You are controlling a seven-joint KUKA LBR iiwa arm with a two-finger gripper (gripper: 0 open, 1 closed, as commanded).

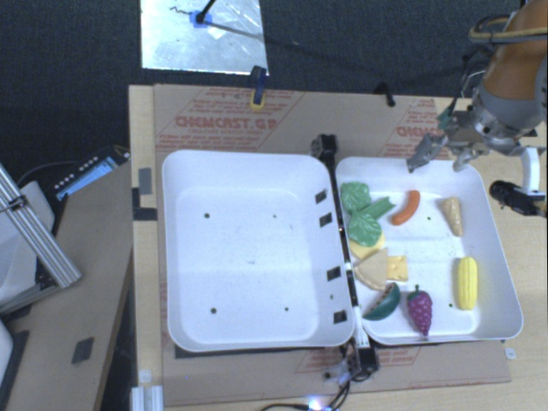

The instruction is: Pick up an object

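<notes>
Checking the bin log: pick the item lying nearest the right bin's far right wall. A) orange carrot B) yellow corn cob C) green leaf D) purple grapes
B: the yellow corn cob lies closest to the right bin's right wall, with the purple grapes left of it.

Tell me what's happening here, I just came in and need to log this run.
A robot arm is set to pick up an object from the right bin. Its gripper hovers open over the bin's far edge, holding nothing. The toy food lies untouched: leaves, a carrot, a cone, a corn cob, cheese, grapes and a melon slice. The left bin sits beside it.
</notes>
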